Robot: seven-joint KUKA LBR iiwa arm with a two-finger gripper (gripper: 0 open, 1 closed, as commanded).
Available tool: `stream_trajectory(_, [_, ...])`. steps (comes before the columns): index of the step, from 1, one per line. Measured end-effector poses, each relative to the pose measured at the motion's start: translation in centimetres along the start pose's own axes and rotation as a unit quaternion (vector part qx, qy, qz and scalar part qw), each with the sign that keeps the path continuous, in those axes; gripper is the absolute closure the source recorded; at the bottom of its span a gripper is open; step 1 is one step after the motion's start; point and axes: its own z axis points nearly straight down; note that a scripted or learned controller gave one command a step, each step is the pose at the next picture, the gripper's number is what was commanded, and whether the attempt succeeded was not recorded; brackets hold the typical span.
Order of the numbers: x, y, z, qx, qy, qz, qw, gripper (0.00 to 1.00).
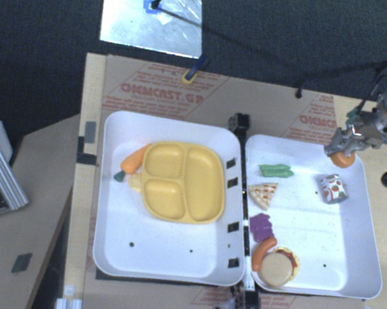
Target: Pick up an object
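**Orange thing in the claw, top right corner**

Your gripper [342, 150] sits over the far right corner of the right bin [364, 229], fingers closed around a small orange ball [343, 160], which looks lifted just above the rim. Nothing crowds it there. Nearest neighbour is the crumpled wrapper [332, 188], just below it. Further left you've got a green bean [276, 171], a pizza slice [263, 193], purple grapes [262, 226], and a hotdog [263, 251] touching a burger [277, 267] at the near edge. Left bin [110, 224] has a yellow tray [181, 182] with a carrot [134, 159] beside it.
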Motion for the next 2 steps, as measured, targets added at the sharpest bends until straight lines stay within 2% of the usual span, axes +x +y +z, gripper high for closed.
stream_trajectory(2, [8.8, -3.4, 0.7, 0.002, 0.001, -0.001, 1.0, 1.0])
